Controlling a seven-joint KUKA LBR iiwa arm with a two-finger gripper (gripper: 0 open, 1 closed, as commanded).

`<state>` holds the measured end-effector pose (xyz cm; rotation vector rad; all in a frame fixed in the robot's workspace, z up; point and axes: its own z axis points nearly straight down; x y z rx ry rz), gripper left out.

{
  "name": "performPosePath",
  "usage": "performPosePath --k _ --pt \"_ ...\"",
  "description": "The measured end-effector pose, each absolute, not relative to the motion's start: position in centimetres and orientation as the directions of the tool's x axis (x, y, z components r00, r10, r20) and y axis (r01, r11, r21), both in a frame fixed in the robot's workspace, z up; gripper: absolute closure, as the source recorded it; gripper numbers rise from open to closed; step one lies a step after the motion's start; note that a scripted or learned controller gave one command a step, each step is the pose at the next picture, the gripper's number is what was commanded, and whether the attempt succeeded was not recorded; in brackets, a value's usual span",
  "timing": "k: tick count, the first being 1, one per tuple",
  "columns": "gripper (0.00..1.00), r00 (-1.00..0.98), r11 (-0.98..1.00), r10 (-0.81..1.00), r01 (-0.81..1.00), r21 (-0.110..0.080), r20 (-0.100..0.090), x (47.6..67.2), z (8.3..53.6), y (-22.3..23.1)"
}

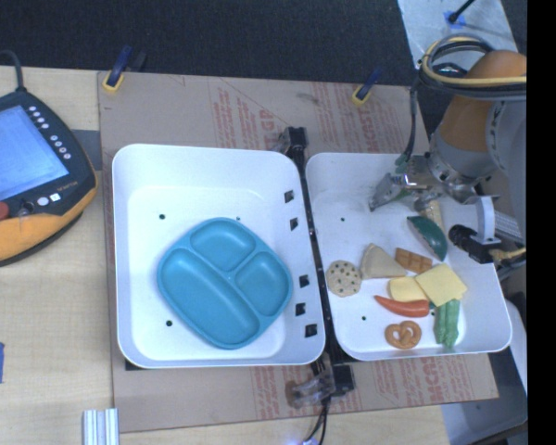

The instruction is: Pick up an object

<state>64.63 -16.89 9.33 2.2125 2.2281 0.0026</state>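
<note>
Looking like a robotics lab test cell, not a home or kitchen. A robot arm point(477, 109) with cabling is reaching over two white bins point(130, 248) sitting on a cardboard sheet point(213, 109) that clamps point(118, 70) are pinning to the wooden tabletop point(37, 341). A teach pendant point(28, 179) with screen and orange casing is lying at the left. Toy food pieces point(417, 286) and a blue divided plate point(224, 281) are serving as test props.

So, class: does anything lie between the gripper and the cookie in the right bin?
Nothing visible does. The gripper hangs over bare floor of the right bin, and the cookie lies below-left of it; the tan wedge sits beside that path.
</note>
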Motion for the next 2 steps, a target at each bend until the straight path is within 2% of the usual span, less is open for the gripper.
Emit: performPosePath --k 1,2 --pt "0.0 0.003 -0.003 1.0 1.0 -0.013 0.003 49.7 10.0 -19.8" --pt "0.0 -0.009 0.009 1.0 1.0 0.003 -0.001 57.3 9.2 -17.6"
